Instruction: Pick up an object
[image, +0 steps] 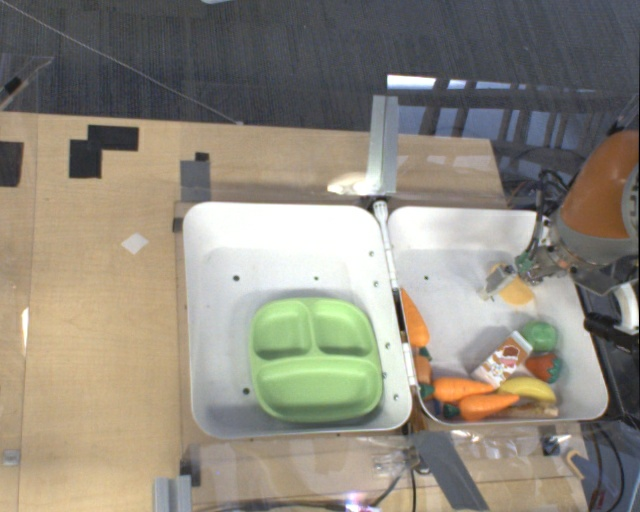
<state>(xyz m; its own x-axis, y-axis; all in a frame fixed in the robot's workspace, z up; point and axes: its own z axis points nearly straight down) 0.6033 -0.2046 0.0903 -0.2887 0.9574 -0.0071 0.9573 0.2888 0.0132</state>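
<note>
Lying heaped at the near edge of the right bin (440, 240), carrots (478, 396), a banana (530, 388) and a carton (503, 362) are seen untouched. Farther back, the gripper (512, 276) is seen just beside a yellow piece (517, 291); whether it is held cannot be told, so the pick is judged unconfirmed.

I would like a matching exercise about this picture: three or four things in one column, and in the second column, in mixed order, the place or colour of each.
Things:
1. divided plate
2. banana
3. gripper
4. small carton

Places or colours:
A. yellow, near the front edge of the right bin
B. above a pale yellow piece in the right bin
C. green, in the left bin
D. white and red, lying beside the banana

Pairs: 1-C, 2-A, 3-B, 4-D
</note>
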